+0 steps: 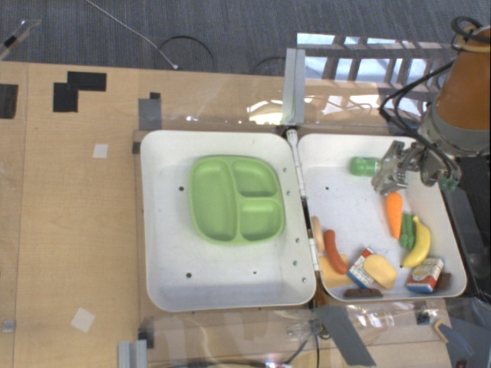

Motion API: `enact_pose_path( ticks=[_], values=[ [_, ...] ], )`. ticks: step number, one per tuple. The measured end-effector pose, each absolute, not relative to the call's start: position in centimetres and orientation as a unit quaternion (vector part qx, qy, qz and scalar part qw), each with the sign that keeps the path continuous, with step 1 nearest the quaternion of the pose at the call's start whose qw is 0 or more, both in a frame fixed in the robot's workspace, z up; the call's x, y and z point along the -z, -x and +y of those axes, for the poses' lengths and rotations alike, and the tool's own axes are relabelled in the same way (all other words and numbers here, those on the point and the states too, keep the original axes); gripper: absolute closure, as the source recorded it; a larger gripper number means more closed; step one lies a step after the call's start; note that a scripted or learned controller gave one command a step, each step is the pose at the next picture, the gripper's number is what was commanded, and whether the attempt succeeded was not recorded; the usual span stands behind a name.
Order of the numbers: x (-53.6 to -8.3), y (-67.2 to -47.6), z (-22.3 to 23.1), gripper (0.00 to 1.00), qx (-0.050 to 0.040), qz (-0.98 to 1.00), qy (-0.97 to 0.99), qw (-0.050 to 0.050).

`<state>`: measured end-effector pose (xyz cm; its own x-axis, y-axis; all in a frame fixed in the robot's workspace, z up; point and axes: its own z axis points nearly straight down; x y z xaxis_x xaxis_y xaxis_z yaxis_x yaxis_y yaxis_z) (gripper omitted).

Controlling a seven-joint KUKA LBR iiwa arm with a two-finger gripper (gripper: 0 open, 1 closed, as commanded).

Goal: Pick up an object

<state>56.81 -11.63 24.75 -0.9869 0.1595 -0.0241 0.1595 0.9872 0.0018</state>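
The gripper (393, 176), a cluster of dull grey metal parts below the arm's orange band, hangs at the right of the frame over the upper part of the right bin (337, 205); whether it is open or closed cannot be told from this angle. Just to its left lies a smooth green cylinder-shaped toy (364, 165), and directly below it a tapered orange carrot (393, 213) with a glossy plastic look. Beside the carrot, lower right, are a small green pepper-like piece (407, 231) and a curved yellow banana (418, 245). Along the bin's bottom edge sit a small printed carton (424, 275), a rounded yellow cheese-like block (380, 269), a second little box (359, 267), a red sausage (333, 248) and a flat dark bar (362, 291). The left bin (169, 267), a shallow white tray with rounded corners, holds a matte green divided plate (235, 198) with three compartments. Both bins rest on a pale wooden bench (69, 228).
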Motion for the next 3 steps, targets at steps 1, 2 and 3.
enact_pose_path(
  ticks=[1,2,3],
  values=[
    [-10.6,-53.5,-15.6,1.0,-0.0003,0.99,0.142,0.001],
    [-22.6,-55.3,-9.4,1.0,0.0015,0.995,0.101,0.012],
    [-20.8,-53.6,-15.8,1.0,0.0018,0.912,0.41,0.004]
  ],
)
